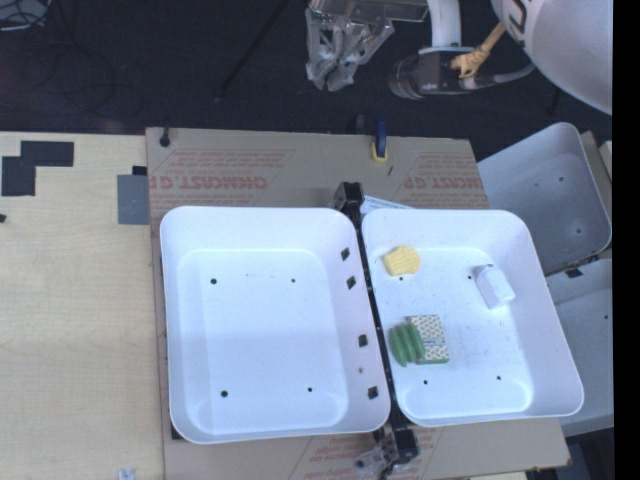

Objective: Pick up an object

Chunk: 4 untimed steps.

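Observation:
The right bin (548, 320) holds three things. A yellow, waffle-like piece (402, 261) lies near its back left. A small white block (493, 285) rests towards the right wall. A green ribbed object (405, 345) lies against a small patterned box (431, 337) near the bin's middle. My gripper (334, 66) hangs high over the dark area behind the bench, well away from both bins and with nothing visibly in it.
The left bin (180, 268) sits beside the right one, joined by a black divider strip (356, 268). Both rest on a cardboard sheet (250, 173). A grey panel (550, 183) stands at the right. A small yellow and blue clip (379, 146) sits at the cardboard's back edge.

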Motion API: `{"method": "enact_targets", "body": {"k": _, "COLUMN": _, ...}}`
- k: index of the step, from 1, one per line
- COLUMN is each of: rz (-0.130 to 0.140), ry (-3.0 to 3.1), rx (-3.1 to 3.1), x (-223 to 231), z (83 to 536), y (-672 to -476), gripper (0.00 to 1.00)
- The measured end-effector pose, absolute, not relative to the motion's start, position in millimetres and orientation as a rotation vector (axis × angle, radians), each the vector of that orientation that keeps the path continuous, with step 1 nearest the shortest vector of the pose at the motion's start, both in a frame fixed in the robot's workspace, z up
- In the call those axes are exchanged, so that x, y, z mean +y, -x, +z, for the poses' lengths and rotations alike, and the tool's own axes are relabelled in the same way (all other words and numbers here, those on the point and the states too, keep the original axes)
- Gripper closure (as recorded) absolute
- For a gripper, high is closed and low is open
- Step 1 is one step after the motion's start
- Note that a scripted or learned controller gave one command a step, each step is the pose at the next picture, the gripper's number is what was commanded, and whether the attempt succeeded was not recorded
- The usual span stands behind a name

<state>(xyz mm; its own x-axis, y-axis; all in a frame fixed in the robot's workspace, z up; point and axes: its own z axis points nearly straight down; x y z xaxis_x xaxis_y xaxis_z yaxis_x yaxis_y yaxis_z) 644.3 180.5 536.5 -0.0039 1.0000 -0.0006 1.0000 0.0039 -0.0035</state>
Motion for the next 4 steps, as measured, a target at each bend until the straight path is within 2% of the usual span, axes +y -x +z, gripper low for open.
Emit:
{"method": "enact_targets", "body": {"k": 1, "rz": 0.005, "ry": 2.213, "rx": -2.226, "x": 238.8, "z": 536.4, "y": -639.4, "gripper": 1.00}}
{"method": "enact_targets", "body": {"k": 2, "rz": 0.024, "ry": 2.217, "rx": -2.216, "x": 227.4, "z": 424.6, "y": -642.9, "gripper": 1.00}}
{"method": "enact_targets", "body": {"k": 3, "rz": -0.004, "ry": 2.220, "rx": -2.224, "x": 243.3, "z": 496.4, "y": -644.2, "gripper": 1.00}}
{"method": "enact_targets", "body": {"k": 4, "rz": 0.000, "ry": 2.228, "rx": -2.218, "x": 185.4, "z": 540.9, "y": -644.0, "gripper": 1.00}}
